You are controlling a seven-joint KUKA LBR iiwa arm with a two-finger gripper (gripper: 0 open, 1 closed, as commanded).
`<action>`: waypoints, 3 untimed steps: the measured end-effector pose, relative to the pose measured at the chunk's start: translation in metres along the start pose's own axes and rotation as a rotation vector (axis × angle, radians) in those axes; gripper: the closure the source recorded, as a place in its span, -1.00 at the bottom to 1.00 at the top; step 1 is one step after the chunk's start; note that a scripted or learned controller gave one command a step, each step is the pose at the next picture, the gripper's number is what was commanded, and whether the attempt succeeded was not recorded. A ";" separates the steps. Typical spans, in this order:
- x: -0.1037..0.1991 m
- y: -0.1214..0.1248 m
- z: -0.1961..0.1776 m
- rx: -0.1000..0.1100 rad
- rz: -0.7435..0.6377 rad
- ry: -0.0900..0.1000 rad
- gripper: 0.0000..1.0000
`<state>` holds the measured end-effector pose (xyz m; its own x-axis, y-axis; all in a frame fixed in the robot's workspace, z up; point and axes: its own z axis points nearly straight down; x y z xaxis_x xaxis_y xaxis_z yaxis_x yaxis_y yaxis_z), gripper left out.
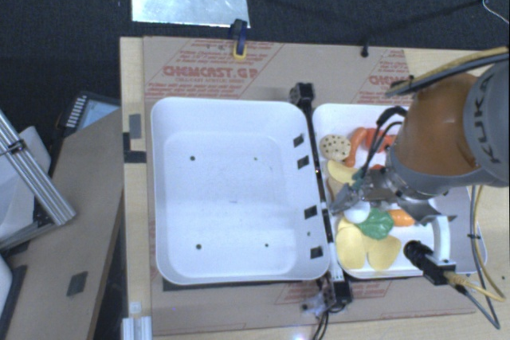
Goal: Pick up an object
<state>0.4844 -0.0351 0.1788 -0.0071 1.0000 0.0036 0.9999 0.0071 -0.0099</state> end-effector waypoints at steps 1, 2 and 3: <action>0.066 0.066 -0.034 -0.018 -0.005 -0.001 -1.00; 0.105 0.046 -0.066 -0.014 -0.002 -0.001 -1.00; 0.157 0.028 -0.127 -0.017 -0.003 0.000 -1.00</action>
